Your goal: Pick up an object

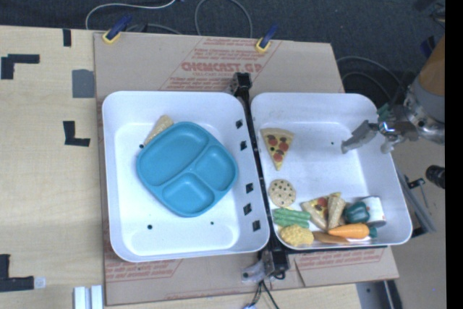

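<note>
- We see the arm (431, 94) cut off by the right edge, so only its wrist end is visible.
- A tan item (158, 129) lies mostly hidden under the blue divided plate (187, 168); we cannot tell what it is.
- The toy foods heaped in the right bin's (318, 108) near corner overlap, and the white piece (374, 210) is too small to identify.

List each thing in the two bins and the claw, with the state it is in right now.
Blue divided plate: lying flat in the left bin, right side up.
Tan wedge: partly tucked under the plate's upper edge.
Pizza slice: flat in the right bin, apart from the rest.
Cookie: flat, alone.
Carrot: lying in the pile at the right bin's lower edge.
Corn: lying in the same pile.
Claw: above the right bin's right side, holding nothing.
</note>
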